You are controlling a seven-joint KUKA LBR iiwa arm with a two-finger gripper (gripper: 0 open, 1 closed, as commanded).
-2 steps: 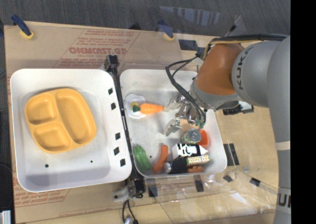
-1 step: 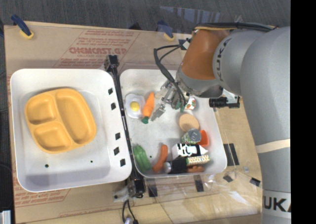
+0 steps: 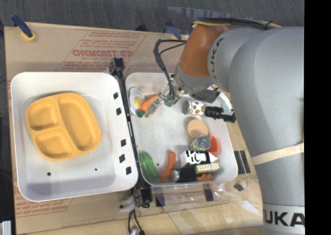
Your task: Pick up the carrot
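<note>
A short orange carrot [image 3: 149, 103] lies in the upper left part of the right bin [image 3: 170, 130], next to a small white cup. My gripper [image 3: 164, 100] reaches down from the orange-banded wrist and sits right against the carrot's right end, low over the bin floor. The wrist body hides how the gripper meets the carrot.
A yellow divided plate [image 3: 62, 125] lies in the left bin [image 3: 67, 182]. The right bin also holds a green vegetable [image 3: 147, 164], a long orange-red piece [image 3: 168, 162], a dotted cup [image 3: 195, 107], a tan disc [image 3: 197, 127], a can [image 3: 200, 143] and dark packets [image 3: 199, 159] along its front.
</note>
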